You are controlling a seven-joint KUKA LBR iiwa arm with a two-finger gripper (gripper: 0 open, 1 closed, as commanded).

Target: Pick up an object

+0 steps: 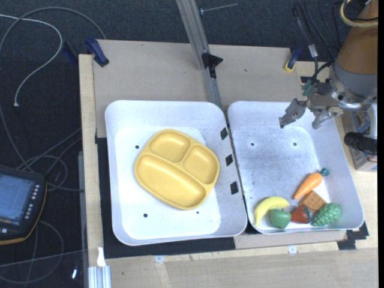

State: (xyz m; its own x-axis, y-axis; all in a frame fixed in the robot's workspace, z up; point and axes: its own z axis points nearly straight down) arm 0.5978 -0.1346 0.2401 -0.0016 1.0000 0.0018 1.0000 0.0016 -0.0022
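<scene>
**Toy food waits in bin corner**

The grey two-finger gripper (306, 116) hangs over the right white plastic bin's (264, 161) far edge, fingers apparently spread, holding nothing. Glossy plastic carrot (308, 185), banana (268, 206) and bumpy green grapes (327, 214) cluster at its near corner.

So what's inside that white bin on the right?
Toy food sits in the right bin's near corner: a banana, green apple, carrot, green grapes, and some red and tan pieces partly covered, too hidden to name.
</scene>
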